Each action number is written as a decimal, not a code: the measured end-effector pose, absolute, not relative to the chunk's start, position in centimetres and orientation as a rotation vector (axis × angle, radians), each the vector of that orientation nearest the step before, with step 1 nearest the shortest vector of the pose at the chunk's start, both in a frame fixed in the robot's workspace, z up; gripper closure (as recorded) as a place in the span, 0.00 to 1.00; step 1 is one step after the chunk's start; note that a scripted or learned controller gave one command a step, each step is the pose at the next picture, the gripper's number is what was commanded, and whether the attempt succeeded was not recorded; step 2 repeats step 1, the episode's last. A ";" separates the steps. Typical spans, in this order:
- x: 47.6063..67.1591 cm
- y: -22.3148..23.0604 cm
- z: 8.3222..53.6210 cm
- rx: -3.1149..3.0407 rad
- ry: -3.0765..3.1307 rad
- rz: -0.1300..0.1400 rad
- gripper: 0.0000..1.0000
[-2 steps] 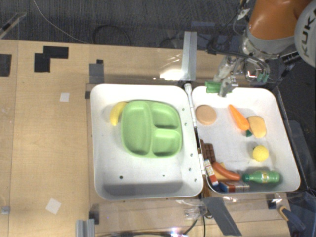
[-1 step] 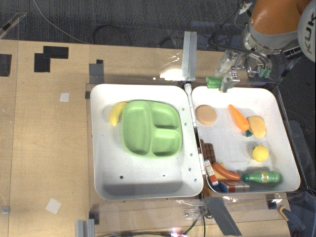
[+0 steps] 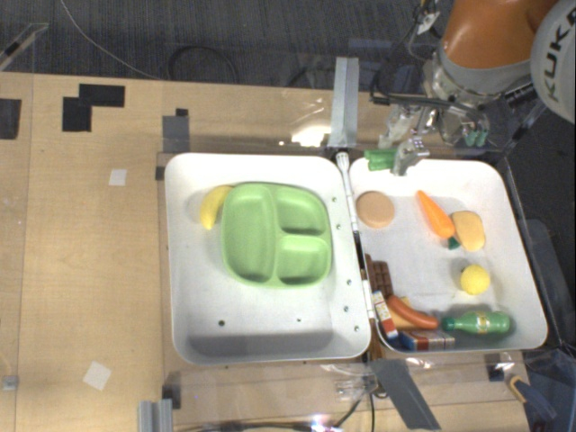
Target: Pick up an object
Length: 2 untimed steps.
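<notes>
Inspector: Gripper position, please.

Operator: My gripper [image 3: 407, 156] hangs over the far rim of the right bin [image 3: 517, 241], above a small green piece [image 3: 379, 159] lying at that edge. Nothing sits between the fingers that I can make out. Whether they are spread or closed, I cannot tell; the wrist hardware clutters that spot.

Inspector: Candidate objects?

Operator: All loose in the right bin. A tan round disc [image 3: 375, 209] lies nearest the gripper, an orange carrot [image 3: 435, 214] just beside it, then a pale bread-like piece [image 3: 468, 229] touching the carrot's lower end, and a yellow lemon [image 3: 474, 279] further forward. Along the near wall lie a green bottle [image 3: 477, 322], a sausage [image 3: 411, 312] and a brown chocolate bar [image 3: 379, 280], crowded together.

Inspector: And the left bin?

Operator: A green divided tray [image 3: 274, 232] with a banana [image 3: 212, 206] tucked against its edge.

Inspector: Assessment?

Operator: No pick made yet, in my judgement. The disc lies flat and offers little to pinch; the carrot stands clear enough to be the easier target. The crowded near corner risks a fouled grasp.
</notes>
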<state>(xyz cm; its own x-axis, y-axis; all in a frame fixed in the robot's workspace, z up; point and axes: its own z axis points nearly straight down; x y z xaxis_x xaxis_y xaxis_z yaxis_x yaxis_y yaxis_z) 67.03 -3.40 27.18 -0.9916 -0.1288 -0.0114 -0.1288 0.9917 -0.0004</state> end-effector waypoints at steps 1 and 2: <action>59.5 -7.0 28.1 -0.309 3.114 -0.004 1.00; 59.5 -7.0 28.1 -0.309 3.114 -0.004 1.00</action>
